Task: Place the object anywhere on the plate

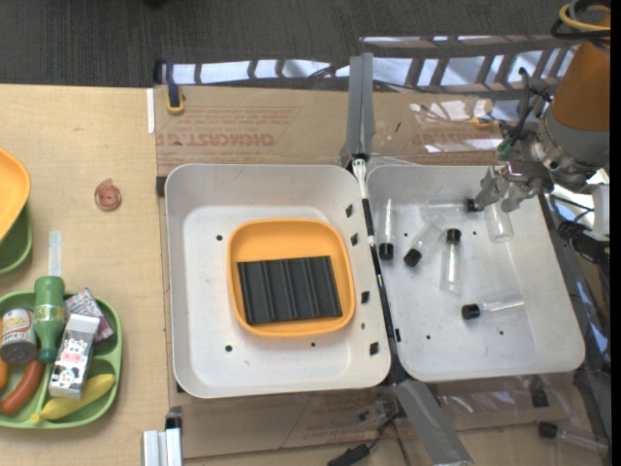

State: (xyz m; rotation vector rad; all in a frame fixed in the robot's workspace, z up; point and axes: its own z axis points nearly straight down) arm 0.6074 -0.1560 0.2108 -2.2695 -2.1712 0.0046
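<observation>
While the orange plate [291, 278] with its dark ribbed insert sits in the left bin [194, 289], the gripper [505, 187] hangs over the right bin [543, 348], seemingly clenched on a clear vial [498, 223], other black-capped vials [452, 258] lying loose below.

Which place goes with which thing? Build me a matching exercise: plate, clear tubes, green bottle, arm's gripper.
Things:
1. orange plate
2. clear tubes with black caps
3. green bottle
4. gripper

Places:
A. in the right bin
B. on the green tray at far left
C. above the right bin's far edge
D. in the left bin

Pairs: 1-D, 2-A, 3-B, 4-C
</observation>
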